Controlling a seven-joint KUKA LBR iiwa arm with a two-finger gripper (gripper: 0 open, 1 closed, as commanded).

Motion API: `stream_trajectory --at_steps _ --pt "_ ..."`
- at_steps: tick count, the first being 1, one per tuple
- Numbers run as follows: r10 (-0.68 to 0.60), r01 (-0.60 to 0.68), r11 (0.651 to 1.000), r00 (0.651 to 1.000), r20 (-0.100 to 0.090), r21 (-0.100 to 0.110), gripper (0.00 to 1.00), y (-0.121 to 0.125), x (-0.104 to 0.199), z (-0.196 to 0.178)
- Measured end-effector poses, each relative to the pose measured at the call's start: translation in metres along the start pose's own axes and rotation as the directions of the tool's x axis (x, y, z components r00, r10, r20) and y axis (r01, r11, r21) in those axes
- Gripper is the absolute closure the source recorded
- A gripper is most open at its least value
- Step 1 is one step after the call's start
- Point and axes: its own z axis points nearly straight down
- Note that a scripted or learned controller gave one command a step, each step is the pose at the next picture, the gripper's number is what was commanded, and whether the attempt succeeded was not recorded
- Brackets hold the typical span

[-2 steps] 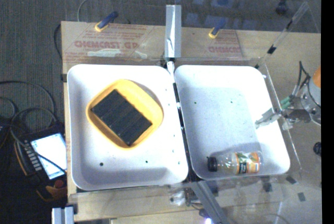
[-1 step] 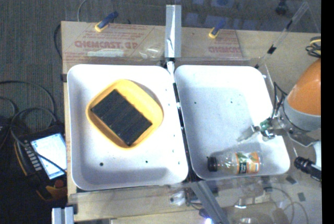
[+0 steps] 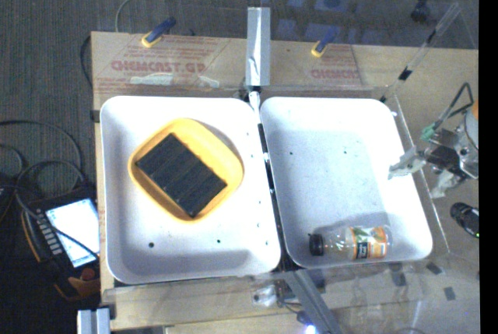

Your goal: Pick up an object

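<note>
A yellow dish-like object (image 3: pixel 187 167) with a black ribbed slab on top lies in the middle of the left bin (image 3: pixel 124 247). A small clear bottle (image 3: pixel 350 241) with a dark cap and an orange label lies on its side at the front of the right bin (image 3: pixel 334 130), cap pointing left. My gripper (image 3: pixel 420 174) hangs over that bin's right rim, well behind and to the right of the bottle. Its two pale fingers (image 3: pixel 403 166) stand apart, open, with nothing between them.
The two white bins meet at a narrow ridge (image 3: pixel 264 161). A clear wall runs along the right bin's right side. Behind the bins lies a cardboard sheet (image 3: pixel 163 68) with two clamps. A tablet (image 3: pixel 70 227) and cables lie on the floor at left.
</note>
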Motion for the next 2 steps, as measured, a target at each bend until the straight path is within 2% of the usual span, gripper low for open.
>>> stream_trajectory --at_steps 1,2 --pt "-0.160 0.160 0.987 0.987 0.000 -0.002 0.00 -0.010 0.018 -0.087" --pt "0.327 -0.327 0.945 0.945 0.001 0.005 0.00 0.016 0.020 -0.025"
